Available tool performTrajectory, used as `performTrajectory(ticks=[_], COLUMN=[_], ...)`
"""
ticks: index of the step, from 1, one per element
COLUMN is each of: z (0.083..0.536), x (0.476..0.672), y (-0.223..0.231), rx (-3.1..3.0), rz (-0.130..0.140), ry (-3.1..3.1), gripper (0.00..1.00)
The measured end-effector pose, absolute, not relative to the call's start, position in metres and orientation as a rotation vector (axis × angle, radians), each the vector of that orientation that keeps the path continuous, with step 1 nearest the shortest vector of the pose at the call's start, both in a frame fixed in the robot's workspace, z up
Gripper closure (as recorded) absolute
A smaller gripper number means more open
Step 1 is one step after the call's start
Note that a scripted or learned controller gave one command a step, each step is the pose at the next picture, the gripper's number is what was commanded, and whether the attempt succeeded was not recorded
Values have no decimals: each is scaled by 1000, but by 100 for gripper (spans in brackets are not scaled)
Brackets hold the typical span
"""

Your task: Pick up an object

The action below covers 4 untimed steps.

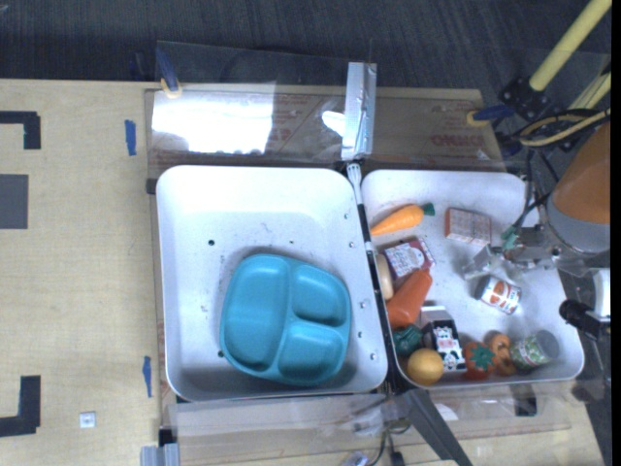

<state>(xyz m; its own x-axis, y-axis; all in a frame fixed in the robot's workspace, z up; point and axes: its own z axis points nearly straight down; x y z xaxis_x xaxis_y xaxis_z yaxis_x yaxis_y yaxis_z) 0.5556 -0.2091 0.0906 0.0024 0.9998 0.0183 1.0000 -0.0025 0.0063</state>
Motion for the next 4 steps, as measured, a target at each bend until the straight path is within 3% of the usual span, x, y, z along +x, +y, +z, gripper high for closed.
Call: performTrajectory(ticks=[1, 2, 3, 4], z=[87, 144, 95, 88], x=[559, 601, 581, 505], y=[-163, -188, -201, -202], rx=[-2289, -2240, -2146, -2095], rz=[-5, -2, -1, -11], ry=[-2153, -2208, -2295, -2339], gripper=[0, 0, 0, 0])
